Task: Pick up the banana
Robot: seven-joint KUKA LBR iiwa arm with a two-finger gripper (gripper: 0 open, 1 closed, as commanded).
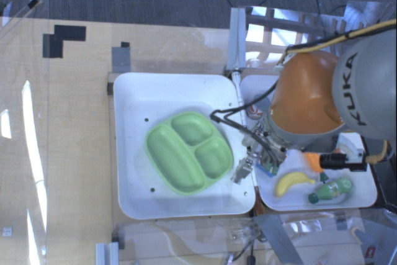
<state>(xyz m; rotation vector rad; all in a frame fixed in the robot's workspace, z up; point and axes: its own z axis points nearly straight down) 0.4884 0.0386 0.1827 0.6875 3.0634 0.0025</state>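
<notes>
Yellow banana [294, 182] lies in the right bin [366, 198], near its front edge, on bare white floor. Its long axis runs roughly left to right across the view, rising slightly toward the right, with a gentle upward bow. A green bottle [330, 190] lies just beside it to the right; an orange item [313, 161] sits behind, partly hidden by the arm.

Pincer [243, 169] hangs over the divide between the two bins, close to the left bin's [133, 133] right wall and beside the green tray [188, 151]. Nothing is seen between its fingers; whether they stand open or closed cannot be told, the view there being cluttered with cable and bracket.

Finding: banana lies to the pincer's right and slightly nearer the front, close by but not touching. Judged requirement: a short shift right, with fingers set across the banana's long axis.
</notes>
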